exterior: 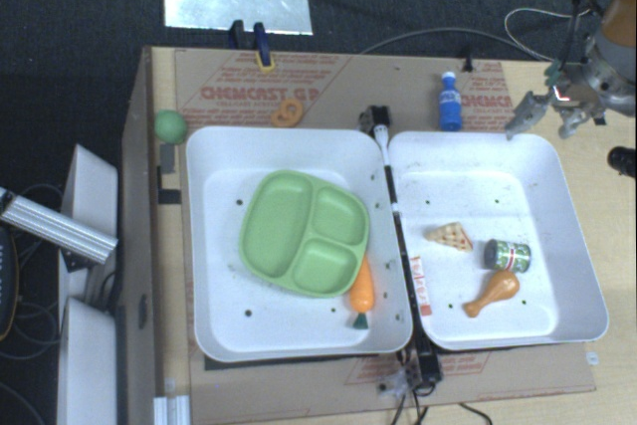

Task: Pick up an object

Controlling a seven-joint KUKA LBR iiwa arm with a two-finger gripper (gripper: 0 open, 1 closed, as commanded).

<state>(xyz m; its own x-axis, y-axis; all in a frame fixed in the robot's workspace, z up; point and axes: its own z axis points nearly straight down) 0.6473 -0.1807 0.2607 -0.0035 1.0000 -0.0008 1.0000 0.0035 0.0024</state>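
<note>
While the arm [615,25] enters from the far right edge of the view, its gripper [553,110] hangs above the far right corner of the right bin [572,224], with two fingers spread apart and nothing between them. One fingertip [520,119] lies over the bin's far rim, the other further right, over the bench [617,214]. Within the right bin lie a pizza slice [451,237], a small can [508,256] on its side just right of it, and a chicken drumstick [493,294] nearer the viewer; all three are well apart from the gripper. A green divided plate [304,233] occupies the left bin [214,244], with a carrot [362,292] touching its near right edge. A blue bottle [450,102] stands upright behind the right bin, left of the gripper.
</note>
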